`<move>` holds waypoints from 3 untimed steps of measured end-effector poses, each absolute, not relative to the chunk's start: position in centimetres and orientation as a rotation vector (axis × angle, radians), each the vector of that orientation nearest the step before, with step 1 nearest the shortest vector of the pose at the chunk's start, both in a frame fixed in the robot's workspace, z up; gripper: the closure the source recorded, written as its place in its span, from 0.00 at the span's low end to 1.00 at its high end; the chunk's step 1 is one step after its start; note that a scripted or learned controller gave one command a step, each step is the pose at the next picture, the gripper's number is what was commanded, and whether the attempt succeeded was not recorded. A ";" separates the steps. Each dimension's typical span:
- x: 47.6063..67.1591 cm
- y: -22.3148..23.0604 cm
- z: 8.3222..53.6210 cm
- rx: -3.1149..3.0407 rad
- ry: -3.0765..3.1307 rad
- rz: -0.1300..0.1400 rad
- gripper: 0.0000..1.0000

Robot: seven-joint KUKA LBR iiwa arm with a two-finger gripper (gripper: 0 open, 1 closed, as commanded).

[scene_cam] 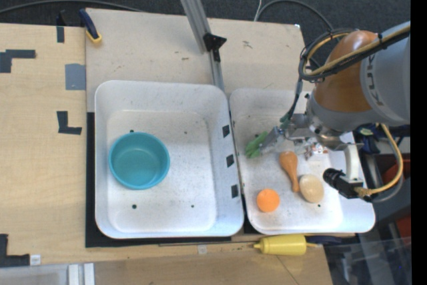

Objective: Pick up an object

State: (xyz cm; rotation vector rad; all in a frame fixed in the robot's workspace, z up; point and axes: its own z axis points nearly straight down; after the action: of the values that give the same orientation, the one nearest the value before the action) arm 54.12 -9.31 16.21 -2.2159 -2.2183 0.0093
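Observation:
My gripper (273, 139) reaches down into the right bin (293, 217) from the arm's orange-banded wrist (343, 80). Its tip is right against a small green object (254, 146) near that bin's left wall. Just right of and below the gripper lies an orange carrot-shaped piece (290, 169). A beige egg-like object (311, 188) touches the carrot's lower end. An orange ball (267, 200) rests toward the bin's front. The left bin (160, 93) contains a blue bowl (139, 159).
A yellow bottle (285, 245) lies on the bench in front of the right bin. A grey metal pole (193, 0) slants down to the divide between the bins. Black cables (363, 190) hang beside the arm on the right.

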 end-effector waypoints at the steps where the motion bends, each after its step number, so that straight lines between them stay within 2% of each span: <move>1: 54.6 -10.3 11.9 -2.226 -2.228 -0.003 0.00; 2: 55.4 -10.5 11.4 -2.242 -2.247 -0.026 0.00; 3: 55.3 -10.5 12.2 -2.242 -2.245 -0.023 1.00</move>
State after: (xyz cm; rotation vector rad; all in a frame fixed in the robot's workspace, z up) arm 55.35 -10.52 12.20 -2.2418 -2.2453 -0.0226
